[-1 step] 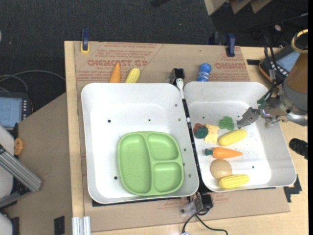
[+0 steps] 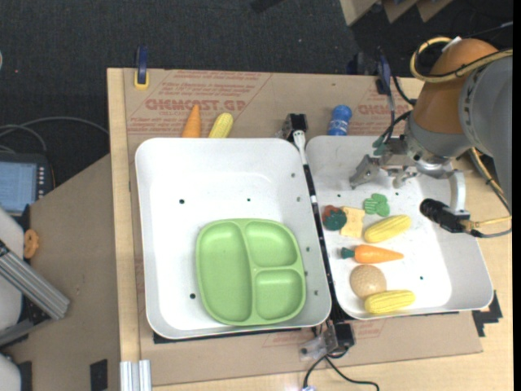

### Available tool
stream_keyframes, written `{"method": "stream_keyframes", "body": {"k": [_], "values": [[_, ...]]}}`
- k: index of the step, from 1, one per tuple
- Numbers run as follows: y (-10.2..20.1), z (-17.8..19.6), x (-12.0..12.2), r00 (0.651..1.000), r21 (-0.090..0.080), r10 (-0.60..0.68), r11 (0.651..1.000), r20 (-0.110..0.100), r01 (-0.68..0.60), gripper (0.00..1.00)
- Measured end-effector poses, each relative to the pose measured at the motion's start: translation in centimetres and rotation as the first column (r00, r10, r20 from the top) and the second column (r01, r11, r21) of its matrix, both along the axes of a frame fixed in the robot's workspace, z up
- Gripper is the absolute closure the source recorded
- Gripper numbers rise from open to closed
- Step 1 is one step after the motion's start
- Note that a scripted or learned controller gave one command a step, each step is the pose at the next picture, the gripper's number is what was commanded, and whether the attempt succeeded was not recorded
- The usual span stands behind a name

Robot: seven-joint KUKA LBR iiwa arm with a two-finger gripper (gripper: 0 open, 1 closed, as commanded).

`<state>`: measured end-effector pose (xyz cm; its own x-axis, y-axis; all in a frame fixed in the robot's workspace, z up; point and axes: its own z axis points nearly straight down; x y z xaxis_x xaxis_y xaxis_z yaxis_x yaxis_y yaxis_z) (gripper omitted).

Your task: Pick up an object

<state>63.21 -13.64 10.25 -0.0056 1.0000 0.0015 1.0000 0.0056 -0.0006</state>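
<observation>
The right bin (image 2: 464, 287) holds several toy foods. A green broccoli (image 2: 376, 204) lies near its middle, with a red piece (image 2: 334, 217) and a yellow cheese wedge (image 2: 352, 221) to the left. Below them are a corn cob (image 2: 387, 228), an orange carrot (image 2: 377, 255), a tan potato (image 2: 368, 281) and a second yellow cob (image 2: 389, 301). My gripper (image 2: 381, 176) hangs over the far part of this bin, just above the broccoli. Its fingers (image 2: 359, 175) are spread open with nothing between them.
The left bin (image 2: 212, 177) carries a green divided plate (image 2: 250, 270). On the board behind the bins lie a small carrot (image 2: 191, 122), a small corn (image 2: 221, 125), a black clip (image 2: 295, 125) and a blue bottle (image 2: 339, 120). A black cable end (image 2: 444, 215) hangs over the right bin.
</observation>
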Motion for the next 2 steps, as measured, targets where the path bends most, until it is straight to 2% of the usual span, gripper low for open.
{"method": "stream_keyframes", "body": {"k": [1,2], "values": [[-5.3,-1.9,-6.2,1.000,-0.001,-0.012,1.000,-0.007,0.012,0.00],[-4.4,-1.7,-0.2,1.000,-0.003,-0.003,1.000,0.007,0.003,0.00]]}}
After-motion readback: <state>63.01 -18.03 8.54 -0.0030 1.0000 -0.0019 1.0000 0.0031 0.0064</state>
